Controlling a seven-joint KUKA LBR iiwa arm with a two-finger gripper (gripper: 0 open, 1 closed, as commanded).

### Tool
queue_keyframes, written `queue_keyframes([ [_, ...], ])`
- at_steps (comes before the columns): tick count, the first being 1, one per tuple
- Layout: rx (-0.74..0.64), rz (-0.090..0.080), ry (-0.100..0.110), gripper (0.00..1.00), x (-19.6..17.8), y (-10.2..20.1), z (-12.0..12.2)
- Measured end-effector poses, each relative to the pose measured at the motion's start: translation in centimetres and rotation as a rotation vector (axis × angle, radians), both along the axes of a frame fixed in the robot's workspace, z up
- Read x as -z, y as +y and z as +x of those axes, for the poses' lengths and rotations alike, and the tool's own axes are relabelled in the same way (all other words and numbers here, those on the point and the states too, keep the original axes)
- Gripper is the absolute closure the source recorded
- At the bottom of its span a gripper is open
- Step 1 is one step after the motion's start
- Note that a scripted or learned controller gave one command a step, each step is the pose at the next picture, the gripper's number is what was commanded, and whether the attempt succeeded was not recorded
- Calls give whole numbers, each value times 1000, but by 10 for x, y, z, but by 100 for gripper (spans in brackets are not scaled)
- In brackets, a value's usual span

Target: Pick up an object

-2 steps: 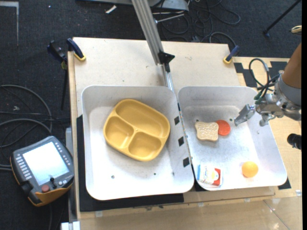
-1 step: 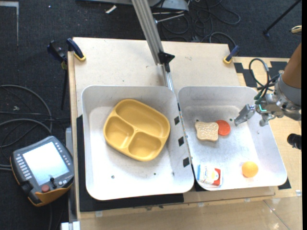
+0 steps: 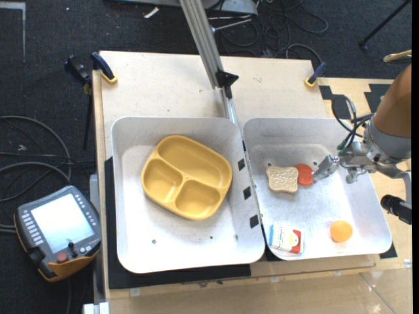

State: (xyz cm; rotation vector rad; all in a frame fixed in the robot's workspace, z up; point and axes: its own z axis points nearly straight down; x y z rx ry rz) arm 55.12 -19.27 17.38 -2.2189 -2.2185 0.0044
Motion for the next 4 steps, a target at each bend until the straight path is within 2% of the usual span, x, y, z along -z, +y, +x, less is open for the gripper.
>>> queue_keyframes([
  [1, 1, 1, 2, 0, 57, -1, -11],
  [2, 0, -1, -5, 0, 79, -1, -11],
  [3, -1, -2, -8, 100, 67, -1, -10],
  [4, -3, -2, -9, 100, 24, 3, -10],
])
